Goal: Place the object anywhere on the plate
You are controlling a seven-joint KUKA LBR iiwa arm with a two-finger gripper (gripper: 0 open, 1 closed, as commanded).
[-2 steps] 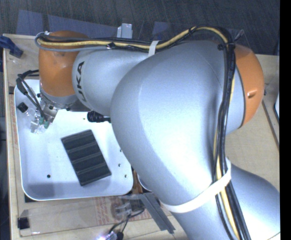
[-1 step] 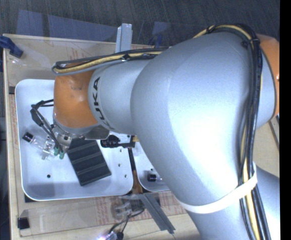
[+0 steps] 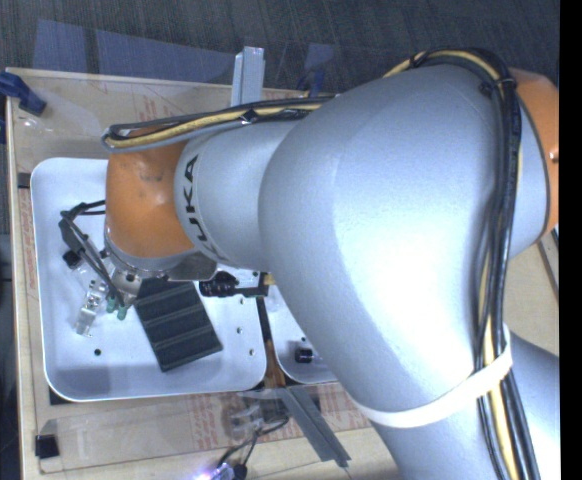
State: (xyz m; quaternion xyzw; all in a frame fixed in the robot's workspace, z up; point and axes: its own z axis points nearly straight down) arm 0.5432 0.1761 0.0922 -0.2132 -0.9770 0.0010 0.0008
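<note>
My grey arm with its orange band (image 3: 146,203) reaches across from the right and covers most of both bins. My gripper (image 3: 93,308) hangs low over the left part of the left bin (image 3: 46,258), a metallic tip pointing down toward the bin floor. A small green piece (image 3: 121,309) shows right beside the gripper tip; I cannot tell whether it is held. A black ribbed rectangular block (image 3: 176,326) lies tilted just to the right of the gripper, on or just above the bin floor.
A small dark object (image 3: 301,351) sits in the visible corner of the right bin (image 3: 289,370). A tiny dark speck (image 3: 97,352) lies on the left bin floor. Blue clamps (image 3: 16,90) grip the bench's upper left corner.
</note>
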